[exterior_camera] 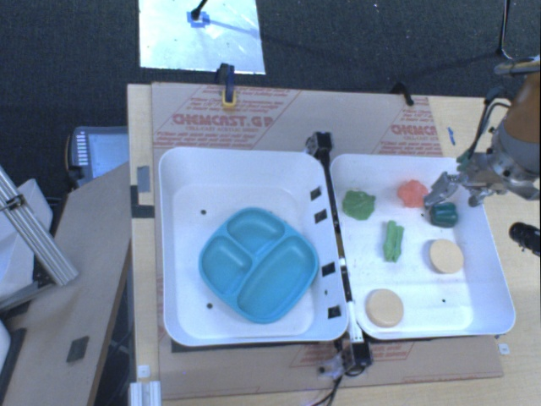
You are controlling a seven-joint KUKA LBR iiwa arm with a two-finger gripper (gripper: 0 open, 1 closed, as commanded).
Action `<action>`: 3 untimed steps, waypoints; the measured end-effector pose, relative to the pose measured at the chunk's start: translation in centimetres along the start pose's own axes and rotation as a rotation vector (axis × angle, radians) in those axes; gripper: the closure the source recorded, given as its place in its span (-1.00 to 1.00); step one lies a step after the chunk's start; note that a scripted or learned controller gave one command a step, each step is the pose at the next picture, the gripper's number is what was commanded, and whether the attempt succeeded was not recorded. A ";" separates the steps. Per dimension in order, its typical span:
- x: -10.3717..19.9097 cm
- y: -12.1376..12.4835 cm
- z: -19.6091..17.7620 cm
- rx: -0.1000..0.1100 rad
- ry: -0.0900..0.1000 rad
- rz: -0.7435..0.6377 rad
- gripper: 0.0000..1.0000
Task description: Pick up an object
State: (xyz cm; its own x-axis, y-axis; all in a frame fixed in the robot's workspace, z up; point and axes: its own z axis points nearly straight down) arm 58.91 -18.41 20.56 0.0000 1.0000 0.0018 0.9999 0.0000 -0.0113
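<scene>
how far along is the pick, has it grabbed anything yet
Done: the gripper has reached the right bin, right beside the dark teal piece. In hand: nothing visibly held. Left: grasp and lift; the teal piece and the orange piece rest on the bin floor.

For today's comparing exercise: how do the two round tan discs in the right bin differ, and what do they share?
The upper disc lies nearer the bin's right wall; the lower disc sits toward the front, nearer the divider. The upper disc looks paler, the lower one more yellowish. Both are flat, round, similar in size, and lying untouched.
</scene>
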 end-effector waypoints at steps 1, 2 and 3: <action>0.1 0.3 -0.8 -0.012 -0.002 -0.003 -1.00; 0.2 0.2 5.4 -0.009 -0.001 -0.002 -1.00; -0.7 0.2 10.7 -0.009 0.000 -0.001 -1.00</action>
State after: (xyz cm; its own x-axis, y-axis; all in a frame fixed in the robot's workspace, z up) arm 58.94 -19.12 9.89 -0.0012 1.0000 0.0019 1.0000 0.0012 -0.0020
